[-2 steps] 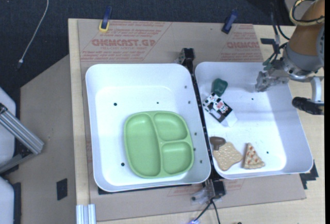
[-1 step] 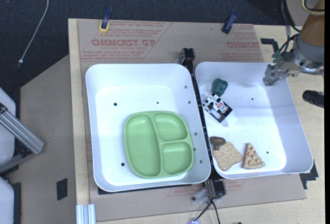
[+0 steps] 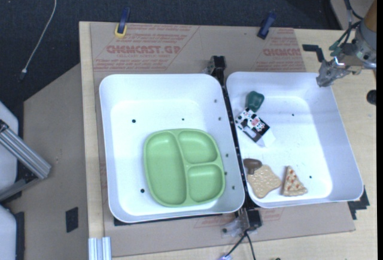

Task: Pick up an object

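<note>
The right bin holds a small dark green object, a black-and-white patterned block, a brown piece, a tan toast-shaped piece and a pizza-slice toy. My gripper hangs at the right bin's far right corner, above its rim, well away from all the objects. I see nothing in it.
A green divided plate lies in the left bin. The bins sit on a cardboard sheet held by a yellow clamp and a blue clamp. Cables run at the far right.
</note>
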`<state>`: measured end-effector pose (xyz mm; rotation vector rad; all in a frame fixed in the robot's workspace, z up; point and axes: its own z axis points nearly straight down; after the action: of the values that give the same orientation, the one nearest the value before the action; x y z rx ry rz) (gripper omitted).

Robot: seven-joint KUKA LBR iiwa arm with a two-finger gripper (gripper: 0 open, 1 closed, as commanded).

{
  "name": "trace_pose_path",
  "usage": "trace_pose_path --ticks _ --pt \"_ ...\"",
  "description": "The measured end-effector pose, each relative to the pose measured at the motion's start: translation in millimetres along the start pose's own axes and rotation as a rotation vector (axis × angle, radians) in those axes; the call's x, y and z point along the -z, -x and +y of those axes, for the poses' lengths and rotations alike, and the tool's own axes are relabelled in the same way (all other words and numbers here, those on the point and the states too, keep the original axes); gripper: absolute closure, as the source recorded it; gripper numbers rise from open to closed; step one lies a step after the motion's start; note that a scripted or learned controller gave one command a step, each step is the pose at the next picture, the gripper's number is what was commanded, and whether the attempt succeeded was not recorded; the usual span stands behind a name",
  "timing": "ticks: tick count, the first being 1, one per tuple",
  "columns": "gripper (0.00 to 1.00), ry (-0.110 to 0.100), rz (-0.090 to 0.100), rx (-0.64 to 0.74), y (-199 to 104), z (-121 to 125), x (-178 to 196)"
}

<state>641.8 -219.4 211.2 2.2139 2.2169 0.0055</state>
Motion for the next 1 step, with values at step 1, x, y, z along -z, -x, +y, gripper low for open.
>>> trace_pose_path --ticks 1 --pt "1.0 -0.003 0.001 0.0 0.2 1.2 25.1"
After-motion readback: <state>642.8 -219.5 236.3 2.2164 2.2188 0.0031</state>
